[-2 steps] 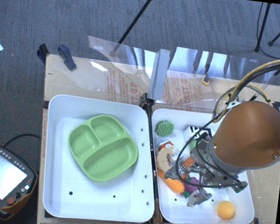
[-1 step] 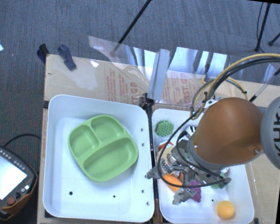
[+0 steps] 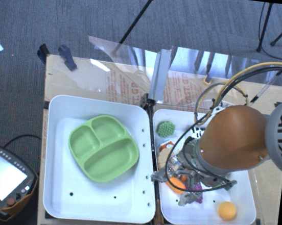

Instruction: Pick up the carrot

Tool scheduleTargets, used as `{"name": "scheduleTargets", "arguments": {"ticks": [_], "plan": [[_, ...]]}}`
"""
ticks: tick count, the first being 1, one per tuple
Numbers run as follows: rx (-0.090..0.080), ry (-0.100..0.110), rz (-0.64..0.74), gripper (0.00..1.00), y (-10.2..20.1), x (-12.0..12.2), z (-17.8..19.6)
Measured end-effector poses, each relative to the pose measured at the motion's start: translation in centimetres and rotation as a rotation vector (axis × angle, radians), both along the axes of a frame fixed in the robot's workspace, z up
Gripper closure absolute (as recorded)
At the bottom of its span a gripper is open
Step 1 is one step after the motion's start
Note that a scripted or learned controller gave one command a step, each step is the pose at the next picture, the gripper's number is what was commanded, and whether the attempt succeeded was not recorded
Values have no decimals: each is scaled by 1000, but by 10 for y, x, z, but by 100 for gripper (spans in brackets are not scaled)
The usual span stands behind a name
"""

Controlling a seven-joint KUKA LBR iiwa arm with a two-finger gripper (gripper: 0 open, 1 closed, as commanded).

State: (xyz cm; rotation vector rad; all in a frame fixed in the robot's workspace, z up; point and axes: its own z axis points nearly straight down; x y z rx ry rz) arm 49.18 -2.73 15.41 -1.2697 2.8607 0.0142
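The gripper (image 3: 179, 184) was down in the right bin (image 3: 250, 198), its wrist hidden under the orange band (image 3: 232, 139) (whether it was apart, together or clamped on anything I cannot tell). The carrot (image 3: 177, 183) lay right at the gripper, an orange shape touching or just under it, with something purple (image 3: 195, 186) just to its right. An orange ball (image 3: 227, 211) sat to the gripper's right and nearer the camera, a green bumpy ball (image 3: 166, 128) lay beyond it, and a green plate (image 3: 104, 148) rested in the left bin (image 3: 52, 195), well apart to its left.
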Motion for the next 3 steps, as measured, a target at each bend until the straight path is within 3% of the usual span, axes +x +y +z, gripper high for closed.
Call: {"name": "scheduleTargets", "arguments": {"ticks": [1, 2, 3], "plan": [[8, -12, 63, 0, -4, 5, -9], [16, -17, 35, 0, -6, 7, -13], [-8, 10, 277, 0, -30, -13, 30]]}}
